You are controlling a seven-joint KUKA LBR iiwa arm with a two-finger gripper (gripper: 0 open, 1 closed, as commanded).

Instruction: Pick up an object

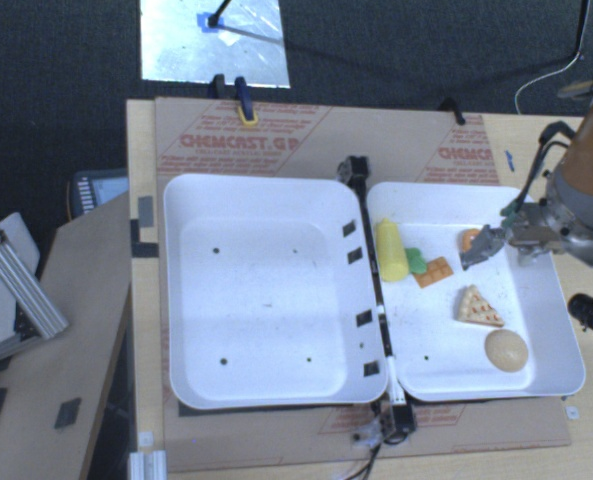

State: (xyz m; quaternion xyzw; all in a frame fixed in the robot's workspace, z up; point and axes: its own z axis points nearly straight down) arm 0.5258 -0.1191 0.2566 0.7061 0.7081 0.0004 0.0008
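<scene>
The right bin [446, 383] holds several toy foods. A yellow corn-like cylinder [389, 249] lies by the divider, with a small green piece [417, 261] and an orange waffle-like block [435, 272] beside it. A pizza slice [478, 308] and a tan egg-shaped ball [506, 349] lie nearer the front. A small orange item [469, 237] sits right at the tip of my gripper [479, 247], which reaches in from the right over the bin. I see nothing between its fingers.
The left bin [186, 208] adjoins the right one across a black-clipped divider [368, 268]. A shiny metal sheet [213, 28] lies behind the bench. The arm's grey body and cables stand over the right bin's far right side.
</scene>
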